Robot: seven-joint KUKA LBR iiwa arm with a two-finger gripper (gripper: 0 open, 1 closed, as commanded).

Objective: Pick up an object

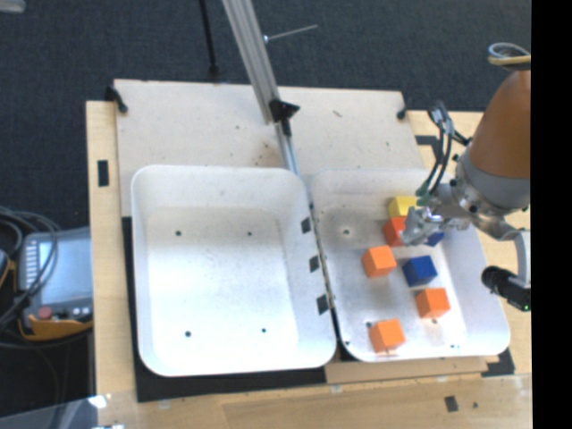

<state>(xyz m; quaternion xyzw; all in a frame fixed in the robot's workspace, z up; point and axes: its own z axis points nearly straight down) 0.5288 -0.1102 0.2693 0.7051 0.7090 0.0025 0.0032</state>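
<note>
Wooden surface [103,266] carries two white bins; the right bin [483,347] holds the cubes. Nearest, at 6 o'clock, sits an orange cube [387,335], another [433,302] at 4, a blue cube [419,270] and a third orange cube [379,261] mid-bin. Farther, at 12, the gripper [417,227] is down over a red cube [394,231] beside a yellow cube [401,206]; whether its jaws are clenched I cannot tell. Likely the grasp step; next comes a firm close, then lift.

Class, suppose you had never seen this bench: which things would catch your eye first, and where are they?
The bright blocks in the right bin stand out first: three orange blocks, a blue block and a yellow block. Next comes the orange-banded arm, its pincer low over the blocks at that bin's far end.
</note>
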